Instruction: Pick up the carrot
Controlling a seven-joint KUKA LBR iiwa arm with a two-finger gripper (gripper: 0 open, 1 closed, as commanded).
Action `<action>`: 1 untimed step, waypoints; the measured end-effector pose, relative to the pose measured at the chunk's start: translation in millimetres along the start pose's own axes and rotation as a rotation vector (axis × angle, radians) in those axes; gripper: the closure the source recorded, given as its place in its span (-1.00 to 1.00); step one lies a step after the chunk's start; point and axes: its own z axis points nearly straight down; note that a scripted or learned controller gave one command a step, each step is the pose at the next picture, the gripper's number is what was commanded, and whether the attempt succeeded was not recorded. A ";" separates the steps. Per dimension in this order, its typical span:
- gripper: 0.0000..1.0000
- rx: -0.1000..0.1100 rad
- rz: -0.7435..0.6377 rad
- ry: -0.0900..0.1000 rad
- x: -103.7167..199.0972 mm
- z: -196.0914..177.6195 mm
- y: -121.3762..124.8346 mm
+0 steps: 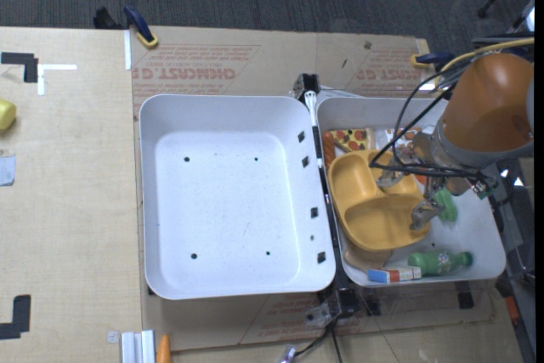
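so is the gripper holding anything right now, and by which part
Cannot be told: the gripper sits low over the yellow bowl, with nothing clearly seen in it.

- The cardboard sheet (255, 64) under the two bins carries red printing along its far edge, seen upside down and mirrored; left of the bins' join it seems to read "CHMCAST G P", though the letters are not sure.
- Smaller red lines sit beneath that word, too fine to read.
- A second red print of the same kind stands on the cardboard at the far right (382, 74), partly cut off by the right bin; only a few letters show.
- Faint red print also lies on the cardboard's near edge (289, 314), unreadable.
- The green bottle (438, 262) has a label, too small to read.
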 end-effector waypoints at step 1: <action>-1.00 0.022 0.070 -0.038 46.7 -6.0 21.4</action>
